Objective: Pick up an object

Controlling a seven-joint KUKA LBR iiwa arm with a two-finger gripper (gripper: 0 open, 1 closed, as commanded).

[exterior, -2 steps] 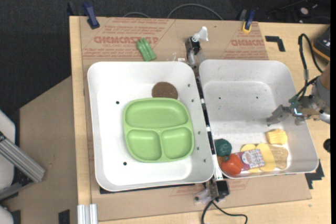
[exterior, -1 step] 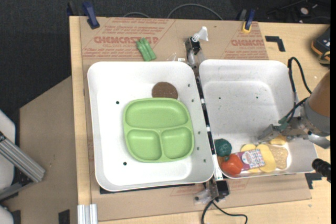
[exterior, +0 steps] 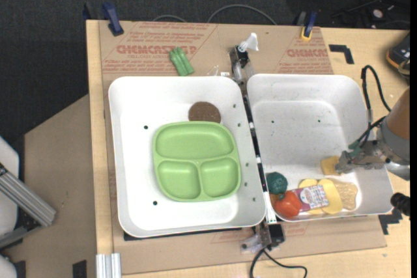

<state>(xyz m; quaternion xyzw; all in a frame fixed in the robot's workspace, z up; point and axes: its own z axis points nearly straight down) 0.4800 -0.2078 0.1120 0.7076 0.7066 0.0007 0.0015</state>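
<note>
Grey metal gripper (exterior: 348,161) hangs low at the right edge of the right white bin (exterior: 306,97); whether its fingers are spread or pressed together cannot be told. Just left of it lies a small yellow block (exterior: 329,166), apparently touching the fingertip area. Nearer the bin's front wall lie a yellow bottle with a red-and-white label (exterior: 324,194), a red tomato-like toy (exterior: 287,204) and a dark green round piece (exterior: 276,181). The left white bin (exterior: 130,159) beside it holds a green three-compartment plastic tray (exterior: 195,160) and a brown round disc (exterior: 204,112).
</note>
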